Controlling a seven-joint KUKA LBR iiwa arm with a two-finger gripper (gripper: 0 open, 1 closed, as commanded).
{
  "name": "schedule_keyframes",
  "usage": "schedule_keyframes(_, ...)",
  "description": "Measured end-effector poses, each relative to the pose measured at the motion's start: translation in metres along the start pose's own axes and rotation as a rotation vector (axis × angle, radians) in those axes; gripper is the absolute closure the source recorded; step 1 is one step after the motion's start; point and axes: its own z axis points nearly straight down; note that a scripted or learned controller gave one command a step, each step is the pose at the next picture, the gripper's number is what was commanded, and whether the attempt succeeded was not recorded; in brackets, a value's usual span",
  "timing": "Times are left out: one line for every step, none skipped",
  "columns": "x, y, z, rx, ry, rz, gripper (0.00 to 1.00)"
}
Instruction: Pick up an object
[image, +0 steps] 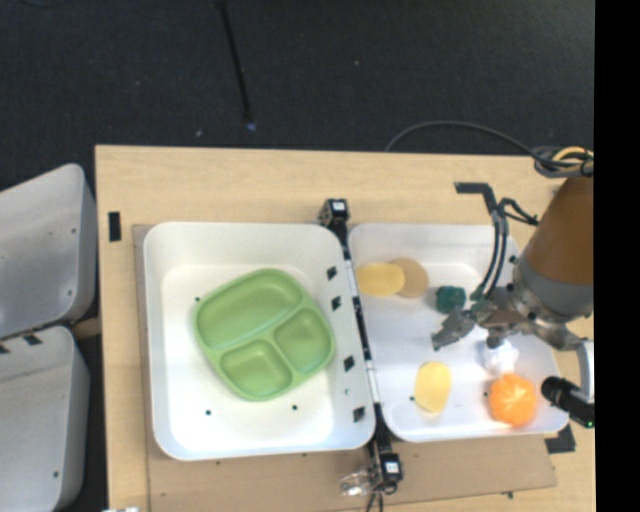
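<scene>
Worktop (230, 185) of pale wood carries two shallow white bins side by side, joined along a black-clipped seam. Left bin (170, 420) holds one item — a green divided plate (264, 332) with three compartments, lying flat near the bin's centre and turned at a slant.

Right bin (400, 425) holds the loose objects. A pale yellow piece (380, 279) sits near the far wall, touching a tan round piece (412, 277) on its right side. A small dark teal object (450, 297) lies just to the right of those two. A yellow oblong object (433, 387) lies near the front wall, well apart from the far pair. An orange ball (513, 398) sits in the front right corner area, with a small white object (500, 355) just above it.

Arm (565, 250) enters from the right, orange band above the grey wrist, positioned over the right side of the right bin. Claw (462, 328) hangs over the bin floor between the teal object and the yellow oblong object, its dark fingers pointing left. Nothing is seen between the fingers — none of the objects is gripped. How far the fingers are spread cannot be judged from this angle.

A black cable (440, 128) loops across the worktop's far right corner.
</scene>
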Motion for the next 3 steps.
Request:
schedule_keyframes(0.000,0.003,-0.007,-0.014,-0.003,-0.003,0.00)
schedule_keyframes(-0.001,0.003,0.057,-0.008,-0.001,-0.002,0.00)
schedule_keyframes(-0.001,0.003,0.110,-0.008,-0.001,0.000,0.00)
